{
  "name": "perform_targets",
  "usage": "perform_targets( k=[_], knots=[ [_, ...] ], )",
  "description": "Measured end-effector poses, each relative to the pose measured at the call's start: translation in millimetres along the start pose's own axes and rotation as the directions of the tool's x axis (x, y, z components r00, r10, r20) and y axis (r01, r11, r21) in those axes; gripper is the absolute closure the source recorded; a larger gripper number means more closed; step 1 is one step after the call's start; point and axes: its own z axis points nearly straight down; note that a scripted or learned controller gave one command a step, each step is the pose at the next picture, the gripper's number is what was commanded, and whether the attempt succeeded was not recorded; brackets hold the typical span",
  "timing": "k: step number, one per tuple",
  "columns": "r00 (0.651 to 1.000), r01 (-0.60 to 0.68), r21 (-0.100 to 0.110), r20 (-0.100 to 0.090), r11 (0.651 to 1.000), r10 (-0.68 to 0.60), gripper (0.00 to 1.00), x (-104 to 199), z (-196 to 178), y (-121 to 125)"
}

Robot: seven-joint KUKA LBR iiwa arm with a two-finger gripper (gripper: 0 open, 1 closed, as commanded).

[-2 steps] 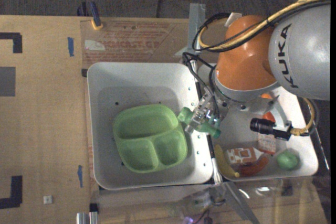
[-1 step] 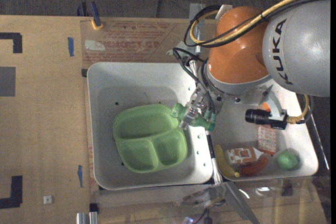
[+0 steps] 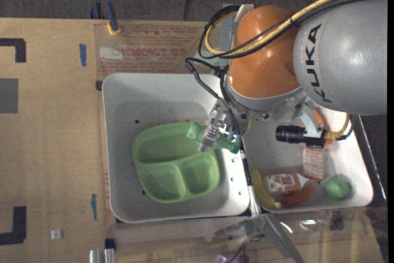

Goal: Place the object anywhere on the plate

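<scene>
Your gripper hangs over the right rim of the green sectioned plastic plate in the left white bin; I cannot tell its fingers' state.

From my station, the one thing I can read is "KUKA", in black capitals running down the grey arm housing at the upper right. A white label is stuck on the wooden surface above the left bin, but its print is too small to make out. The carton in the right bin carries a design I cannot read.
</scene>
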Motion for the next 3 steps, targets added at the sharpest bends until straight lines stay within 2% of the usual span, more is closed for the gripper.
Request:
perform_targets(
  k=[1, 2, 3],
  knots=[
    [0.998, 0.06, 0.0, 0.0, 0.998, -0.06, 1.0, 2.7, 2.5, 8.6],
    [0.991, 0.131, -0.001, 0.001, 0.991, -0.131, 1.0, -19.9, 10.1, 35.1],
    [0.932, 0.363, 0.0, -0.003, 0.932, -0.363, 1.0, -11.1, 10.9, 37.8]
  ],
)
